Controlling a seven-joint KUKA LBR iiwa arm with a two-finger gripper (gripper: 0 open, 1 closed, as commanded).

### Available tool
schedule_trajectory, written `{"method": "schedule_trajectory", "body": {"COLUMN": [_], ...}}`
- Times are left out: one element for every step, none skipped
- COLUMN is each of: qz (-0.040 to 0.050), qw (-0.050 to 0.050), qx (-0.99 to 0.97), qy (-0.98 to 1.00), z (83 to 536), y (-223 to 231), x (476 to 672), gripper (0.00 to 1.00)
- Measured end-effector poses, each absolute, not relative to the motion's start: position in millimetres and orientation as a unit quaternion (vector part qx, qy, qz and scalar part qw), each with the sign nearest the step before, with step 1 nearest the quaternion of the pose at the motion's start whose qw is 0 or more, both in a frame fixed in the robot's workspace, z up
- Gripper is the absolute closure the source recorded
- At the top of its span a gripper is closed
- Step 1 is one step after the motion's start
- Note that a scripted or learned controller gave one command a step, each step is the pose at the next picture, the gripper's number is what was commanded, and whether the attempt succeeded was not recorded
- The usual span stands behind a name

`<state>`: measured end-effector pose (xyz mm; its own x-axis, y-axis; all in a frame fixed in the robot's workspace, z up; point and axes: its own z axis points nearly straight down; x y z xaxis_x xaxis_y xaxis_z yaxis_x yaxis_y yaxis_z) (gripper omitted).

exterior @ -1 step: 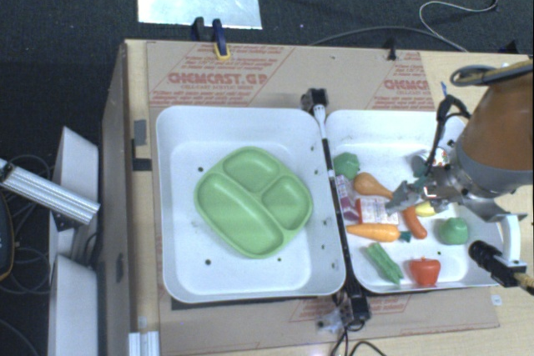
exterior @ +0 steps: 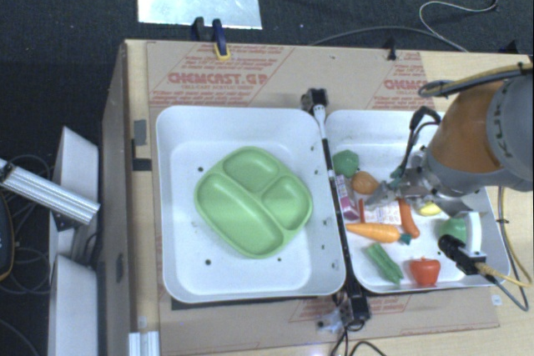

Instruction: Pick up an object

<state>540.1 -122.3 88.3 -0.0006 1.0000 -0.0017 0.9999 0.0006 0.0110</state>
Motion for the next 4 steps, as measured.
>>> {"method": "schedule_trajectory", "body": {"qz": [0.0056, 0.0011, 0.0008, -0.0006], "qw": [0.013, 0.001, 0.001, -0.001], "qx": [0.707, 0.706, 0.706, 0.707], "qy": [0.707, 0.708, 0.708, 0.707], "z": [102.5, 209.9, 209.6, 94.6], "y": [-125.5, -88.8, -88.9, -113.6], "x": [543.7, 532.4, 532.1, 576.4], "gripper": [1.00, 1.00, 0.00, 0.00]}}
